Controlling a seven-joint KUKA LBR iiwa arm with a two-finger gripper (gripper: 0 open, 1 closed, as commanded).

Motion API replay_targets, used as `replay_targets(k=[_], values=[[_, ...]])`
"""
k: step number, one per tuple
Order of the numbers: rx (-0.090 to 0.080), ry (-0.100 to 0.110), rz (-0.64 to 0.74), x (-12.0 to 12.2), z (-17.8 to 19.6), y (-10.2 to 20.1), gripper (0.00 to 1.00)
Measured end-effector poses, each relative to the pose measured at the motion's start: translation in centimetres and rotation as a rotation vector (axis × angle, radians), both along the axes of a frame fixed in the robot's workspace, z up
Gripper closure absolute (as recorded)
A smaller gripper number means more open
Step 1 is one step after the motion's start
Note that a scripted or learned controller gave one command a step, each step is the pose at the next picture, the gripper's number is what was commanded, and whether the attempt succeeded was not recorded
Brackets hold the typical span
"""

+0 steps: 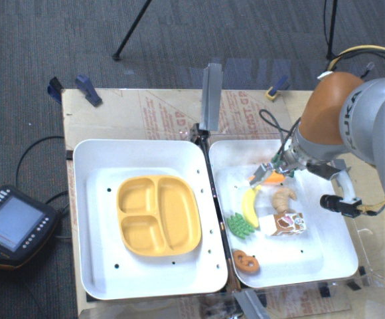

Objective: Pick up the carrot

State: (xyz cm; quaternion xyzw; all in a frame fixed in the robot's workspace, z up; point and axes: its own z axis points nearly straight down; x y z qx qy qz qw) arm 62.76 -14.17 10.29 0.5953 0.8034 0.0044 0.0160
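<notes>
Pretzel (245, 262), brown and twisted: lies on the floor of the right bin (332, 261), by its front left corner, closest of the items to the lower edge of the view.

Carton (284, 223), small, printed brown and white: lies on its side near the middle of the right bin, right of the green item.

Green leafy toy (240, 225), possibly a lettuce or cluster of leaves: just left of the carton, below the banana's lower end.

Banana (249, 207), yellow: lies roughly lengthwise, upper end pointing toward the carrot, lower end near the green toy.

Croissant (284, 197), tan: right of the banana, just above the carton.

Carrot (268, 175), orange: in the upper middle of the right bin, above the banana and croissant, tilted with one end toward the left. It sits directly at the gripper's tip.

Gripper (280, 167): reaches down from the right, at the carrot's right end. Its fingers appear closed around the carrot, though the tips are small and partly merged with the orange shape, so the grasp is not certain.

Arm (352, 121), grey with an orange band: enters from the right, above the right bin's far corner.

Left bin (93, 171), white: holds a yellow divided tray (158, 215) with three compartments, set near its centre.

Handheld control pendant (10, 226), dark with a screen: on the floor left of the bench, cable attached.
</notes>
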Motion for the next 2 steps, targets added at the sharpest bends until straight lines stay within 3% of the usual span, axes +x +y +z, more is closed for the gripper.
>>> replay_targets(k=[1, 2], values=[[0.018, 0.028, -0.384, -0.9, -1.5, -1.0, 0.00], [0.018, 0.030, -0.318, 1.7, -1.6, 1.4, 0.00]])
